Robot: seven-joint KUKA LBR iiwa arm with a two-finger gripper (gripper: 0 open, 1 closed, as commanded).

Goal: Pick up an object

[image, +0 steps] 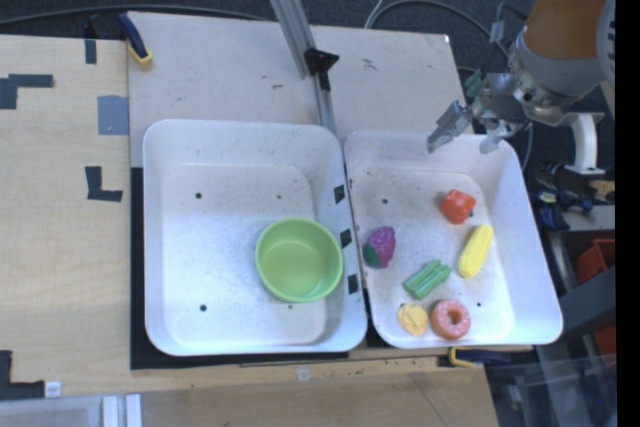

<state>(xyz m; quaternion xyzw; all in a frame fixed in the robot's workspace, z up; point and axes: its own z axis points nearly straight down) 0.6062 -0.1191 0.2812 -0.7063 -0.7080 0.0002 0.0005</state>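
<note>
Gripper [467, 128] spread open, holding nothing, above the far rim of the right bin [530, 245].

I see glossy plastic toy food around the ridged yellow corn [475, 250]: red pepper [457, 206] beyond it, green pod [427, 278] and purple grapes [380, 244] left, pink donut [450, 319] nearer me; a smooth green bowl [298, 260] sits farther left.

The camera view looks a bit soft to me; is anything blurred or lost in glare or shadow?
In the camera view, lighting is even and soft; the white bins look bright but keep their speckles. The green bowl and toy foods such as the corn are fairly sharp with faint shadows. The gripper looks slightly smeared, and the floor behind is dark.
</note>
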